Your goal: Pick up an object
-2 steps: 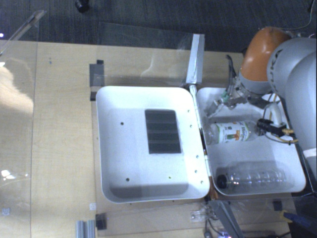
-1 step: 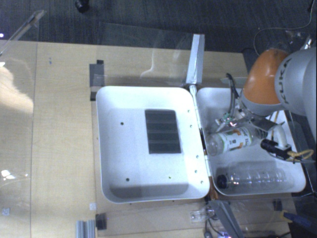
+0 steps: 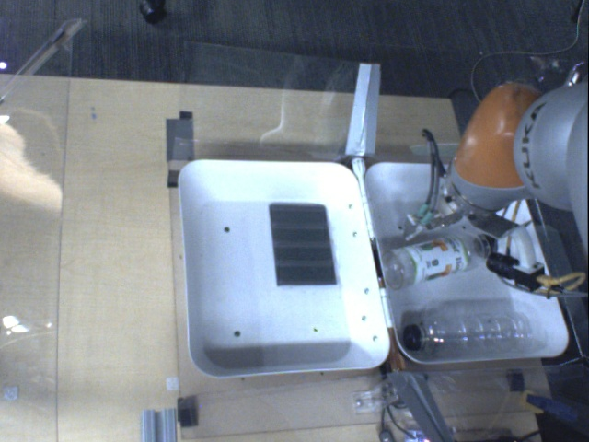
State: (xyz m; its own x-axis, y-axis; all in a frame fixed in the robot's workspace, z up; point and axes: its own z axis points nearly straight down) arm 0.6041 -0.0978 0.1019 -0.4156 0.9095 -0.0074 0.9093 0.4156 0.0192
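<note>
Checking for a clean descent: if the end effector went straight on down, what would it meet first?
Probably the small labelled bottle lying in the right bin, just below the end effector; depth is unclear.

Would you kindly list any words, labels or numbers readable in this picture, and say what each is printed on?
"KU": dark upright letters on the grey arm, cut off at the picture's edge.
Label on the small bottle in the right bin: dark print, too blurred to read.
</note>
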